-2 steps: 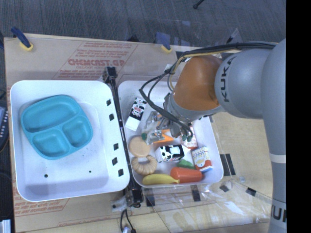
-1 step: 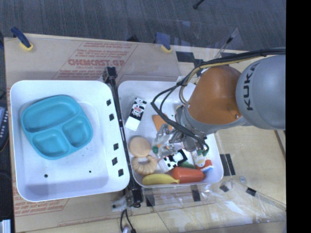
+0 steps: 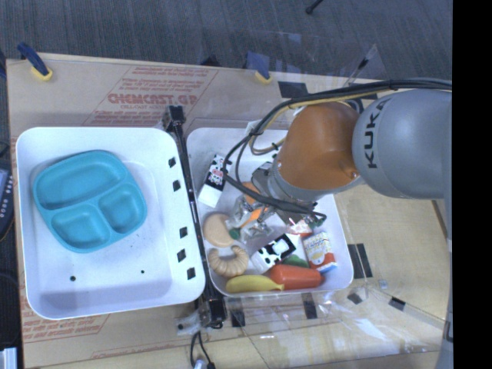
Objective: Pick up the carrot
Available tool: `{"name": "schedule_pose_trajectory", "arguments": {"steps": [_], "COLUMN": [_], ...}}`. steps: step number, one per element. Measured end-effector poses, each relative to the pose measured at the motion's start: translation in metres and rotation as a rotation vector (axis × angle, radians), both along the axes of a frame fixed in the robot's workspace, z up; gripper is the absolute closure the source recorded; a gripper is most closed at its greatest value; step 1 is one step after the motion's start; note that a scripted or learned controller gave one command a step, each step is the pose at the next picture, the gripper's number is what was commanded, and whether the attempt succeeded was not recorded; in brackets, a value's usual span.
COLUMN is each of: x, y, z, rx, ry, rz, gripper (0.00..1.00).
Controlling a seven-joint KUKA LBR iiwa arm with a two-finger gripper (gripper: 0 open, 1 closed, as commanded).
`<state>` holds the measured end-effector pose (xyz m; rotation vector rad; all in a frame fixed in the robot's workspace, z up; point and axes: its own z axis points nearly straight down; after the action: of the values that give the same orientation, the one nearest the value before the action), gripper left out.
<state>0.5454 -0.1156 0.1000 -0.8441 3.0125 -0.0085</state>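
Dark carpet lies beyond a cardboard-covered bench carrying two white bins. Starting with the carrot (image 3: pixel 294 276): it lies on its side along the near edge of the right bin (image 3: pixel 344 261), orange-red, its tip touching a yellow banana (image 3: pixel 252 284) that lies in the near left corner. Just behind the pair sit a ring-shaped pastry (image 3: pixel 228 261) and a black-and-white patterned card (image 3: pixel 275 250); a small carton (image 3: pixel 318 250) stands at the carrot's right end. Above the middle of that bin hangs the gripper (image 3: pixel 254 215), with the orange wrist band and grey arm behind it; I cannot tell whether it is released or clenched, and nothing visibly sits in it. It looks to be near the pastry and card, short of the carrot. The left bin (image 3: pixel 46 298) holds a blue divided tray (image 3: pixel 88 198).

I'd judge this to be the approach step, with no grasp made. Next it should shift toward the near edge, line up across the carrot's body and descend clear of the banana and carton.
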Motion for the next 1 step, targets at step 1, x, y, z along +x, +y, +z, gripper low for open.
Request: {"name": "schedule_pose_trajectory", "arguments": {"steps": [1], "x": [0.0023], "y": [0.0019], "z": [0.0114], "rx": [0.0], "ry": [-0.005], "rz": [0.005], "gripper": [1.0]}}
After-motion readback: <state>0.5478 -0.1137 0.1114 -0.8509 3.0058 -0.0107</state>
